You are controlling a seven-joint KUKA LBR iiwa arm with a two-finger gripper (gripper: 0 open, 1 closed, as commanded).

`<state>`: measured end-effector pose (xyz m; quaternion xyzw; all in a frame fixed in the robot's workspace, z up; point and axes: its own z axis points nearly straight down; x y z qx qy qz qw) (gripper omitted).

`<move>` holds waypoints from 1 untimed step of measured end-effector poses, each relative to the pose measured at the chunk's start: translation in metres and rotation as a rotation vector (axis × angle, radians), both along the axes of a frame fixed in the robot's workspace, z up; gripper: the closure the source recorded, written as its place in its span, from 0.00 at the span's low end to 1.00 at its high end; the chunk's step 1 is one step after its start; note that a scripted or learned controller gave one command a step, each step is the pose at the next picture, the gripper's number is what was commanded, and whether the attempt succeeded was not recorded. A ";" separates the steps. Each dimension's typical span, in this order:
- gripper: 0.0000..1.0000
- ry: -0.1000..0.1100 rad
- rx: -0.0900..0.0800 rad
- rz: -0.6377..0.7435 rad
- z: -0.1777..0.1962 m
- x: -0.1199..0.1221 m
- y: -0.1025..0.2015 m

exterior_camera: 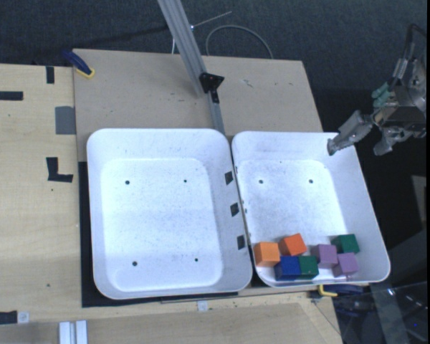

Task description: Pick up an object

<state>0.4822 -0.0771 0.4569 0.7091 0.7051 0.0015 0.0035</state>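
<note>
Blocks sit bunched in the near end of your right bin (358, 192) — two orange blocks (281, 249), a blue block (289, 266), two green blocks (345, 244) and two purple blocks (337, 258), most of them touching a neighbour. Your tool (361, 139) hangs at that bin's far right corner, over the rim and well apart from the cluster. Its fingers (342, 136) look spread with nothing between them, though the dark background makes that hard to judge. The left bin (158, 213) lies just beside on the desk (272, 92).

Two bins (158, 138), roughly seven blocks (307, 256)
</note>
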 end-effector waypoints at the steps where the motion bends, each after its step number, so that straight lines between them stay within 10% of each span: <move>1: 0.00 0.014 0.004 0.012 -0.066 0.015 0.063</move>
